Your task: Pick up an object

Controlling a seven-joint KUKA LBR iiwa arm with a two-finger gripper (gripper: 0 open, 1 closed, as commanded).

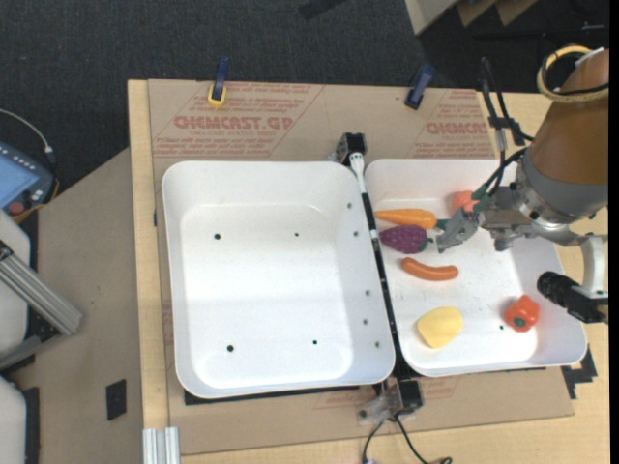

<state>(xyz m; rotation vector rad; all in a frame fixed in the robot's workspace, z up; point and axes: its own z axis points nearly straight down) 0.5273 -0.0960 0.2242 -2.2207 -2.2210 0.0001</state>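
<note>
Currently the grey arm with its orange band [573, 114] reaches in from the right over the right shallow white plastic bin [484, 356], and its two-finger gripper [450, 235] hangs above the upper middle of that bin. The metal tips sit just beside the purple plastic eggplant-shaped toy [404, 239], on its right side, and near the right end of the long orange plastic carrot [407, 217]. Whether the jaws are apart or together I cannot tell, since the tips blur into one grey shape at this angle, and nothing can be made out between them.

Five toy foods lie in the right bin. The carrot is uppermost on the left side, with the purple piece just below it and touching or nearly touching it. Below those lies a red-orange plastic sausage [428, 271], set almost level. A pale yellow rounded plastic lump [440, 327] rests near the bin's front edge, and a small red plastic pepper-like piece [521, 313] sits to its right, close to the right wall. A small pinkish-red object [462, 202] shows behind the gripper, partly hidden by it.

The left shallow white plastic bin [193, 356] stands against the right one on the brown cardboard-covered bench [155, 259].
</note>
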